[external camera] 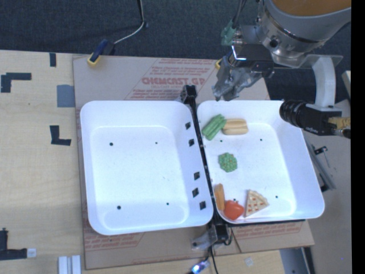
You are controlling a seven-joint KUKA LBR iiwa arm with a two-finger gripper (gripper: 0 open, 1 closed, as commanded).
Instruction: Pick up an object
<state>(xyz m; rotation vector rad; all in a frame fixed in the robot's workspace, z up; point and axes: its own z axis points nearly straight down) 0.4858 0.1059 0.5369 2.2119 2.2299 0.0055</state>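
Note:
The right bin (pixel 296 170) holds several toy foods. A green pickle-like piece (pixel 213 126) lies beside a tan bread roll (pixel 235 127) near the bin's far edge. A green broccoli (pixel 228 162) sits in the middle. A pizza slice (pixel 256 202), a red tomato (pixel 232 210) and an orange carrot stick (pixel 219 195) lie at the near left corner. My gripper (pixel 229 89) hangs above the far left corner of the right bin, higher than the pickle and roll, with nothing seen in it.
The left bin (pixel 137 164) sits next to the right one, with a black clip strip (pixel 195 153) along the shared wall. A black cylinder (pixel 305 117) juts in over the right bin's far right edge. Cardboard lies under both bins.

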